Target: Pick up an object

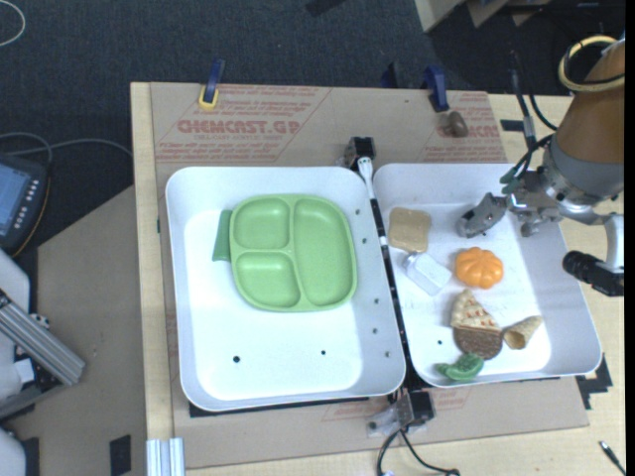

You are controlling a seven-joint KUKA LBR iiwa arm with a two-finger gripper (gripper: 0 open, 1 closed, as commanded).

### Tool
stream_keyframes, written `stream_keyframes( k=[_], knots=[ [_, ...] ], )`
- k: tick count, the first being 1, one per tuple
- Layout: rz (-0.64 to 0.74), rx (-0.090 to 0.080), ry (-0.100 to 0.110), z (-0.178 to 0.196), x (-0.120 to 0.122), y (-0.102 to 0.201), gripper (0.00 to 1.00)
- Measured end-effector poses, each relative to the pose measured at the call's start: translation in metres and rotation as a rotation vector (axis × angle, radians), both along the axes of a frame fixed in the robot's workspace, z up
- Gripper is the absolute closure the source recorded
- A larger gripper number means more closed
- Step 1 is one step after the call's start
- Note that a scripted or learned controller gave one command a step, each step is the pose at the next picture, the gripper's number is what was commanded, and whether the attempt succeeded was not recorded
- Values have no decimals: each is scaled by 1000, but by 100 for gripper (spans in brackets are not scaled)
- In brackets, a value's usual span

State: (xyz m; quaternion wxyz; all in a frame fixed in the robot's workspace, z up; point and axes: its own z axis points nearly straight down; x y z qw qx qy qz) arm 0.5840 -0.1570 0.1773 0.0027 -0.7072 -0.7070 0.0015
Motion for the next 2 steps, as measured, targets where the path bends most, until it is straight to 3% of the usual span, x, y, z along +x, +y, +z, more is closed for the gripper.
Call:
stream_keyframes(
  k=[1,2],
  knots=[
    [0,0,0,-62,5,1,0],
    [1,0,-1,-95,5,2,0]
  ],
)
